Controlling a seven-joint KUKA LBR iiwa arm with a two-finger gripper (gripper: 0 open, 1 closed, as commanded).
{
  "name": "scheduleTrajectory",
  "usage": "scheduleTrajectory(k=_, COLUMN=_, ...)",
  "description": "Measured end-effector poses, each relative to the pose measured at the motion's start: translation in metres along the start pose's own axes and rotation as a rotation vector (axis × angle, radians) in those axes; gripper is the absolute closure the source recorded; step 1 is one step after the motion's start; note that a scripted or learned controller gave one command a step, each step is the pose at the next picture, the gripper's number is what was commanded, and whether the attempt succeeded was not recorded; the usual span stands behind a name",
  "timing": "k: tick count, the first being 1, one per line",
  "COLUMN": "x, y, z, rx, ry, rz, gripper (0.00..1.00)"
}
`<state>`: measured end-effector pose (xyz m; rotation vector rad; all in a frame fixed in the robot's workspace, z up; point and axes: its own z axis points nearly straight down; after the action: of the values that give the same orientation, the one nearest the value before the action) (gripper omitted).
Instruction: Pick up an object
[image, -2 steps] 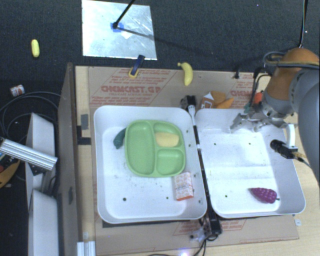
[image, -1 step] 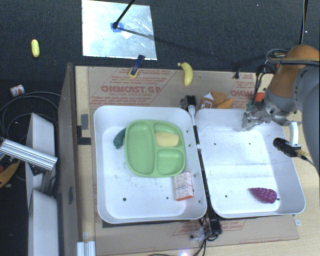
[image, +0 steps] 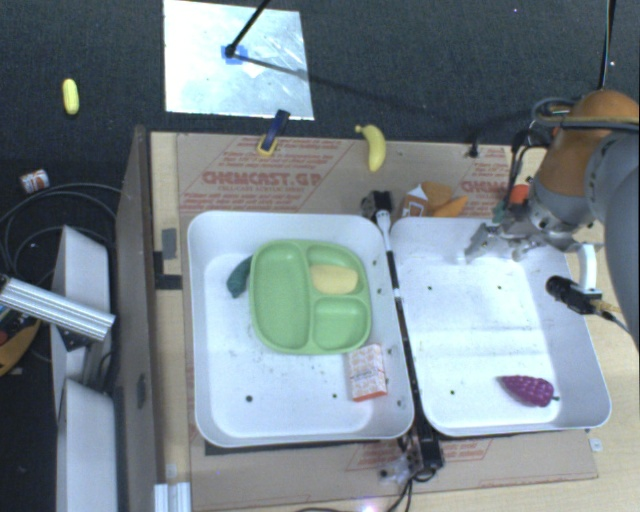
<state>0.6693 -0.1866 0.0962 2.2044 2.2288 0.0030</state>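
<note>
My gripper (image: 490, 240) hovers over the right bin's (image: 575, 420) far edge (whether clenched or released I can't tell), well apart from the purple grape bunch (image: 527, 389), probably light, knobbly plastic, best pinched across its middle.

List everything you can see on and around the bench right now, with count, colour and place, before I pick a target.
Bins: 2, white, side by side on the bench.
Divided plate: 1, green, centre of the left bin.
Yellow item: 1, in the plate's upper right compartment.
Dark green item: 1, left bin, at the plate's left edge.
Packet: 1, red and white, left bin, below the plate.
Grape bunch: 1, purple, right bin, near corner.
Banana: 1, yellow, on the cardboard behind the bins.
Orange item: 1, behind the right bin.
Small yellow item: 1, floor, far left.
Arm: 1, grey and orange, right side.
Gripper: 1, over the right bin's far edge.
</note>
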Motion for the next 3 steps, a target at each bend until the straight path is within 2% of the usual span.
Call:
scheduleTrajectory(k=1, x=0.021, y=0.002, z=-0.064, rx=-0.003, ry=0.002, rz=0.004, gripper=0.00)
scheduleTrajectory(k=2, x=0.011, y=-0.020, z=0.010, rx=0.009, ry=0.004, rz=0.011, gripper=0.00)
scheduleTrajectory(k=3, x=0.025, y=0.003, z=-0.068, rx=-0.004, ry=0.001, rz=0.004, gripper=0.00)
